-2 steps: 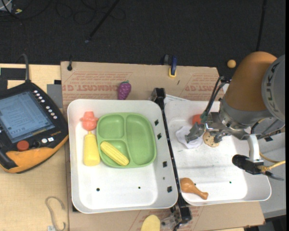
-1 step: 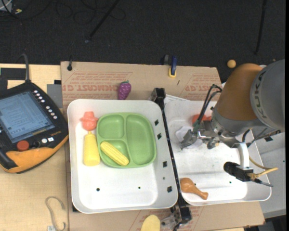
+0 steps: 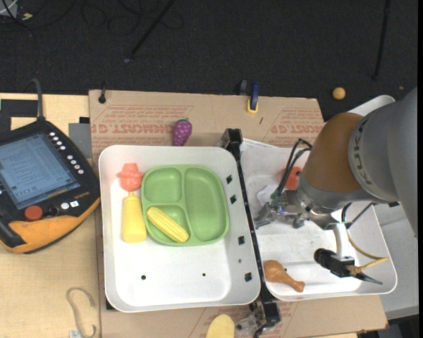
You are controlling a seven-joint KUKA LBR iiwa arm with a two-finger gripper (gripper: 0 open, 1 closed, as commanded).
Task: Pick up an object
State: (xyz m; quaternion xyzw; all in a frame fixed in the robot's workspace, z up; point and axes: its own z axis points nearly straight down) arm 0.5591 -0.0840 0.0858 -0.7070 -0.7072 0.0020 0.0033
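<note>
The arm comes in from the right, its orange band bent low over the right bin, wrist angled down toward that bin's left half. The gripper sits close to the floor near the divider; from here it is a dark tangle and I cannot tell how it is set. A brown drumstick toy lies at the right bin's front edge, apart from the gripper. In the left bin a green divided plate holds a corn cob; a yellow bottle and pinkish-red toy lie beside it.
</note>
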